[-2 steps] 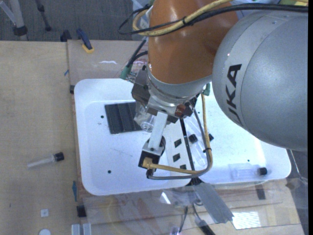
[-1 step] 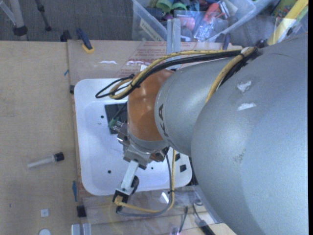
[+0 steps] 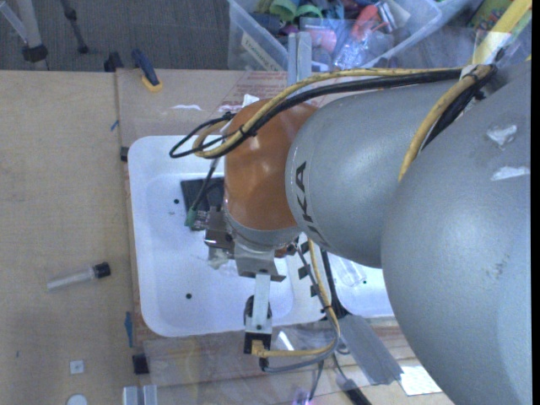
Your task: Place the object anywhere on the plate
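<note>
My grey arm with its orange band (image 3: pixel 261 171) reaches in from the right and covers most of both bins. Below the band, the wrist hangs over the left white bin (image 3: pixel 156 251), and the gripper (image 3: pixel 211 226) pokes out at the wrist's left edge as a dark block with a small green part. A thin white and black bracket (image 3: pixel 257 310) sticks out from the wrist toward the bin's front rim. The arm hides whatever lies under it in the middle of the bins.
A sliver of the right bin (image 3: pixel 363 298) shows under the arm. Clear tubs of coloured items (image 3: pixel 337 15) stand behind the bench. A small syringe-like piece (image 3: pixel 76 277) lies on the wooden top at left, and a blue clip (image 3: pixel 148 71) near the back.
</note>
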`<move>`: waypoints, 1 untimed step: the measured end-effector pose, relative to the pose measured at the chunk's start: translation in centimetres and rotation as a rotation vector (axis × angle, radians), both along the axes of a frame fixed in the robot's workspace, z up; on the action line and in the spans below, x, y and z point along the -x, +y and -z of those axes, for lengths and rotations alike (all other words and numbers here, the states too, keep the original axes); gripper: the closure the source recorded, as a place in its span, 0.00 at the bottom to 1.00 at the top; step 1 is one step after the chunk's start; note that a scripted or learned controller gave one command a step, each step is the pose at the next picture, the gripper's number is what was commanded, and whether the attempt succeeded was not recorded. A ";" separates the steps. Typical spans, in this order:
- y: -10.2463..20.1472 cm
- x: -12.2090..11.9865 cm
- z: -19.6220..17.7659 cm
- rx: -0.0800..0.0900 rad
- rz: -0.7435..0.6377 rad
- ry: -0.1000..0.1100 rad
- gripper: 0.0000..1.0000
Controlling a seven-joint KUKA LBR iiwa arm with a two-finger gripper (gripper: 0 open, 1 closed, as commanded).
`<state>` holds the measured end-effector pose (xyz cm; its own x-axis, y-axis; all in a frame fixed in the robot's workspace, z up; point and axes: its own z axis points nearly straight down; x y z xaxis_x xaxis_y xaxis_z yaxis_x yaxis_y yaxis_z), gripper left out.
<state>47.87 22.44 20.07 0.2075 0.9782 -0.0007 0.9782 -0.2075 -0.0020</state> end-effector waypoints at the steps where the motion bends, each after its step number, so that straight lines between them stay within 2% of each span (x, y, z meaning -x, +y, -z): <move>1: -0.1 -1.0 0.0 -0.001 -0.540 0.001 1.00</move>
<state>48.92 22.35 20.07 -0.3245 0.9459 0.0007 0.9459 0.3245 -0.0033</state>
